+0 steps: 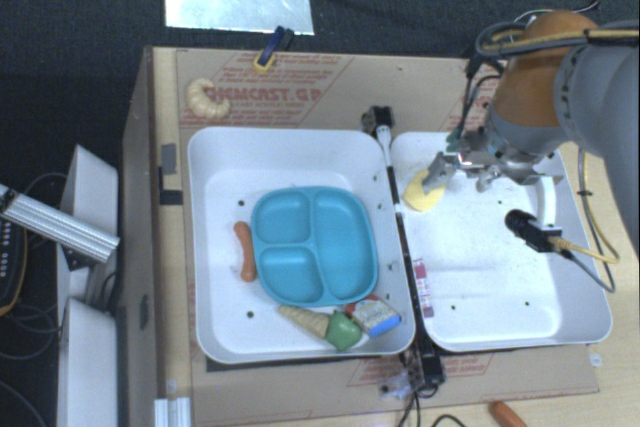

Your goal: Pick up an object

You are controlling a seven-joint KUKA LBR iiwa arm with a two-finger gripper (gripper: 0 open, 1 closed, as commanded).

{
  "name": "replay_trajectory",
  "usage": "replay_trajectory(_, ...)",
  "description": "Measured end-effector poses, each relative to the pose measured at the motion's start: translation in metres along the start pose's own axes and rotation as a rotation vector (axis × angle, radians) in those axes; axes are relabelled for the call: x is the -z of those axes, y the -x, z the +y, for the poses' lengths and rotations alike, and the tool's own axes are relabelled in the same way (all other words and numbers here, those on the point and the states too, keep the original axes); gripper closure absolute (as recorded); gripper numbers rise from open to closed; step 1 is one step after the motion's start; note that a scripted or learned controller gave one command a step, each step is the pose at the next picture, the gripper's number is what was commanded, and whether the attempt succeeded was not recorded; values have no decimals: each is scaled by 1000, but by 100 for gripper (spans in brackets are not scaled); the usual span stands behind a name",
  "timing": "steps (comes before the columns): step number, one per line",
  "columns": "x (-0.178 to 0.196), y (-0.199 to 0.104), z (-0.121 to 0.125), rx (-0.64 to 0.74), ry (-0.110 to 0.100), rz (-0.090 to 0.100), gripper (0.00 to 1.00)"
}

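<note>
A: Item one, task thing?
B: Yellow piece [423, 196], right bin [500, 315], by its left wall.
A: Claw [437, 177]?
B: On the piece's upper edge; fingers too small to read, so I cannot tell whether it pinches.
A: Step?
B: Judged: the grasp. Next calls for closing and a straight lift.
A: Elsewhere?
B: Left bin [215, 215]: blue divided plate [312, 245], orange sausage [245, 250], green piece [342, 332].

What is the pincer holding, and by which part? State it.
It cannot be told. The pincer sits down at the yellow object in the right bin, but the view does not settle whether that object is gripped.
</note>
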State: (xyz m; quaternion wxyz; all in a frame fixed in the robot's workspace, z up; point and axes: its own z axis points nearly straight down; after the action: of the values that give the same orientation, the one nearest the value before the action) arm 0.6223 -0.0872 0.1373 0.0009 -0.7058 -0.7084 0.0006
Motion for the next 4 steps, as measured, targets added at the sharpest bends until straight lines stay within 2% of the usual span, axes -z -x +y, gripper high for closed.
replay_trajectory(1,-53,-1,40,1,3,0,0)
replay_trajectory(2,-42,-1,41,3,7,0,100)
replay_trajectory(3,-42,-1,41,3,7,0,0)
replay_trajectory(4,-52,-1,39,0,4,-1,0)
